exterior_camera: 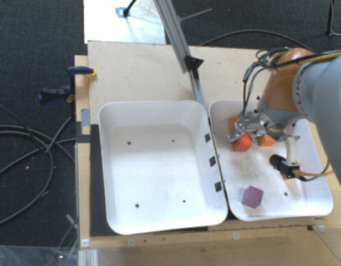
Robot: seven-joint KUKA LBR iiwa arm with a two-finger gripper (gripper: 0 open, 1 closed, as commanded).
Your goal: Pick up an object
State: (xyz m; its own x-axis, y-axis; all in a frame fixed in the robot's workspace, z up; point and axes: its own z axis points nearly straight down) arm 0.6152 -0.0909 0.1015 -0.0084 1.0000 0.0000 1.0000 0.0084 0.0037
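My gripper (pixel 247 133) hangs low in the back half of the right bin (pixel 320 198). An orange block (pixel 242 143) lies right under its front edge, touching or nearly touching it. A second orange piece (pixel 266 141) sits just to its right, and a third orange piece (pixel 233 125) peeks out behind the gripper on the left. A purple cube (pixel 252 196) rests alone near the bin's front. The gripper's body hides how the orange pieces meet it.
The left bin (pixel 112 115) stands beside the right one, with a divider wall (pixel 213 160) between them. A black cable fitting (pixel 281 164) hangs off the wrist above the right bin's floor. A slanted metal pole (pixel 178 35) crosses the bench behind the bins.
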